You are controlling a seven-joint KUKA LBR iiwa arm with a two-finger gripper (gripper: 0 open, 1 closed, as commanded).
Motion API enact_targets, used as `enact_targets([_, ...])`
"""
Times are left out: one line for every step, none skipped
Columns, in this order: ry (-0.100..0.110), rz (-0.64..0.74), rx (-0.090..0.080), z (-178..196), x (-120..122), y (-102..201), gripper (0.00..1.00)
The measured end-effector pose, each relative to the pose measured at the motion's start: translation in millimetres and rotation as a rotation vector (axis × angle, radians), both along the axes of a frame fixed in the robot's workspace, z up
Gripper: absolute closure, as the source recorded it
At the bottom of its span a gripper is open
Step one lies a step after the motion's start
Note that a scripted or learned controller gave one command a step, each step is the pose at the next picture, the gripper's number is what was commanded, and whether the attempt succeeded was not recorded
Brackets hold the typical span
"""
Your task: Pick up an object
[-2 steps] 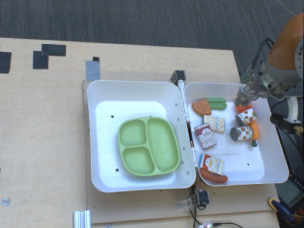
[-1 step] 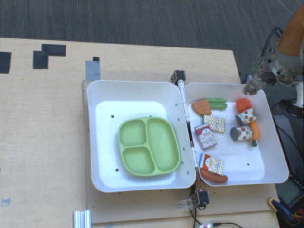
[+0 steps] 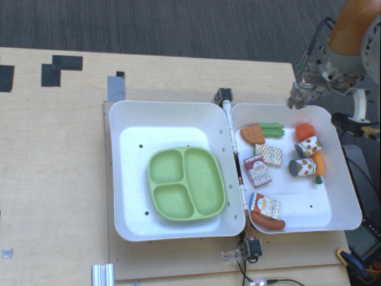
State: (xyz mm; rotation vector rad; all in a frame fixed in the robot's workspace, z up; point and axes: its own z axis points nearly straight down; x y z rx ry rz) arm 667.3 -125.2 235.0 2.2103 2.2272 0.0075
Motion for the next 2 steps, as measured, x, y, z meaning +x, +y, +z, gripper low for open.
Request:
enact_targets([0.004, -0.005, -0.002, -60, 1, -82, 1.0])
enact_targets([-0.001, 0.0, 0.0, 12, 3, -3, 1.0])
